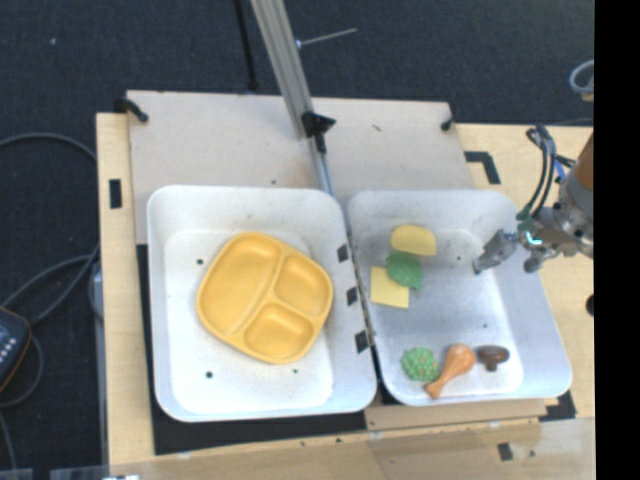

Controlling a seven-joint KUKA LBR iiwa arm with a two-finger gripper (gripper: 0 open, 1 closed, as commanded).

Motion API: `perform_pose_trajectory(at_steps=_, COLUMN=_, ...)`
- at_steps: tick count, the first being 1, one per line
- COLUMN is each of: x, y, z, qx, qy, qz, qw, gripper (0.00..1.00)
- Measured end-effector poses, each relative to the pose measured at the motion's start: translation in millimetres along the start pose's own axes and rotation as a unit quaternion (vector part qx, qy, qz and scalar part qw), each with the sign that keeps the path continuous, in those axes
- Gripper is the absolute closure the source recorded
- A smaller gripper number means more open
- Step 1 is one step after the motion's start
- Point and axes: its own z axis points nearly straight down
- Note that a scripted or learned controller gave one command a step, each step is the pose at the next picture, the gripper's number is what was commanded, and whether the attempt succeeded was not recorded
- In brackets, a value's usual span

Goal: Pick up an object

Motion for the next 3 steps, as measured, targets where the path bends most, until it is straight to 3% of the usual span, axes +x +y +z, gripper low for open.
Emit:
perform_pose_trajectory(at_steps=1, x=0, y=1, z=-3, qx=-0.002, qy=-0.001, qz=-0.001, qw=1.0000, gripper=0.00)
perform_pose_trajectory(at_steps=3, x=0, y=-6, z=84, qx=0.000, qy=0.000, qz=0.000, qw=1.0000, gripper=0.00)
